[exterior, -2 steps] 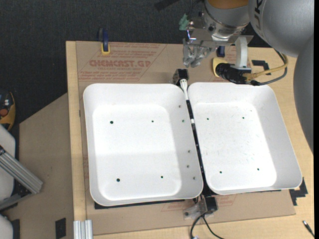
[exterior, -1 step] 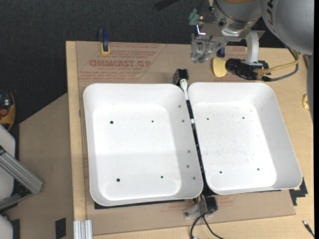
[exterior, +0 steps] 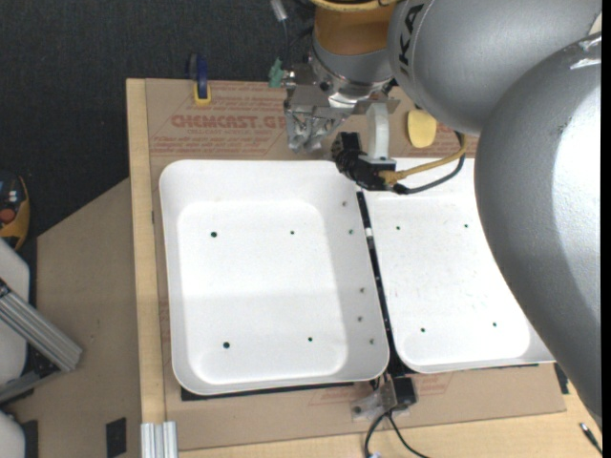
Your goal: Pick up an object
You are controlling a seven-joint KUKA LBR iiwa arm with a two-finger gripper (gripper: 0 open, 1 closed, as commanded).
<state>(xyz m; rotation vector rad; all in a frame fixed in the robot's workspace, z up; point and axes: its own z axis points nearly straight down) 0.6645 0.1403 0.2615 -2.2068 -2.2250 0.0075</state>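
Arm: grey with an orange band, coming in from the right of the frame and covering much of the right bin (exterior: 449, 284).
Pincer (exterior: 305, 134): at the upper middle of the frame, above the far edge of the left bin (exterior: 181, 256), over the brown board (exterior: 229, 122) that lies on the surface. Its metal tips are small and blurred; I cannot tell whether it is released or clenched, and nothing is seen between the tips.
Thing to pick: the one likely candidate is a small pale yellow piece (exterior: 421, 128) in the upper right of the middle, just beyond the far rim of the right bin and partly hidden by the arm.
Handling, as a guess: it looks small, rounded and light, perhaps soft like foam or sponge; what it is made of cannot be told. Not likely fragile.
Where to take hold: across its narrower sides, near the middle, from above.
Risk: it sits near the bin rim and a black cable (exterior: 368, 172), so the tips may catch on either.
Other: a blue clamp (exterior: 200, 76) stands at the board's upper left.
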